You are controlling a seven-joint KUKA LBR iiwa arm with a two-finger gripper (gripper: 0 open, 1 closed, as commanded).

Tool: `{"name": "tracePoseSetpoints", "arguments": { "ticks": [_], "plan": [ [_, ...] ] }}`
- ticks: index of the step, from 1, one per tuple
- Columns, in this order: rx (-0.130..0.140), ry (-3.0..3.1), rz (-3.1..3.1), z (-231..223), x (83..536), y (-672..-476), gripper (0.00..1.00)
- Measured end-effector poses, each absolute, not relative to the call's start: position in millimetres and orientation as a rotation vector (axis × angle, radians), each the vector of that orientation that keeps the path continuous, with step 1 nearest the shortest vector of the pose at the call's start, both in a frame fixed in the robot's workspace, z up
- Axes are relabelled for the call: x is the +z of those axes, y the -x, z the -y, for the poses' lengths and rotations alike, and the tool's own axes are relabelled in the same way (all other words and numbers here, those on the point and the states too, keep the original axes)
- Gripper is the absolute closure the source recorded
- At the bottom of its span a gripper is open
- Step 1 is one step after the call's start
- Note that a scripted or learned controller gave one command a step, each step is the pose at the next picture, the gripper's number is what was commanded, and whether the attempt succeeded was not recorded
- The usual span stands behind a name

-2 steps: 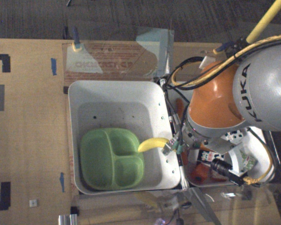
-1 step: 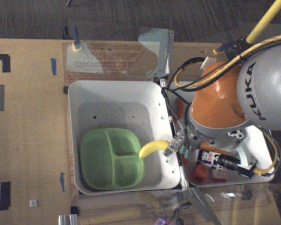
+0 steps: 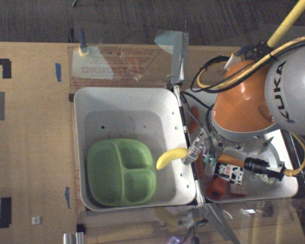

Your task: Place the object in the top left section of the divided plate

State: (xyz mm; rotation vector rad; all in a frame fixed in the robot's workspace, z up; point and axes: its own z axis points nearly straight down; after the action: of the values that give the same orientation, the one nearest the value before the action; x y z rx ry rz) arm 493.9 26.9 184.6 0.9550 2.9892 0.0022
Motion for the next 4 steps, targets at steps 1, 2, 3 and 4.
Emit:
{"name": "tracePoseSetpoints", "arguments": {
  "ticks": [1, 2, 3, 4],
  "plan": [
    [0.001, -0.763, -3.047, -89.6, 184.6, -479.6, 1.00],
    [0.002, -0.765, -3.047, -89.3, 184.7, -479.7, 0.00],
    [0.004, -0.581, -3.083, -162.7, 206.8, -479.7, 0.00],
    [0.009, -0.579, -3.079, -163.7, 217.0, -480.9, 1.00]
  ]
}}
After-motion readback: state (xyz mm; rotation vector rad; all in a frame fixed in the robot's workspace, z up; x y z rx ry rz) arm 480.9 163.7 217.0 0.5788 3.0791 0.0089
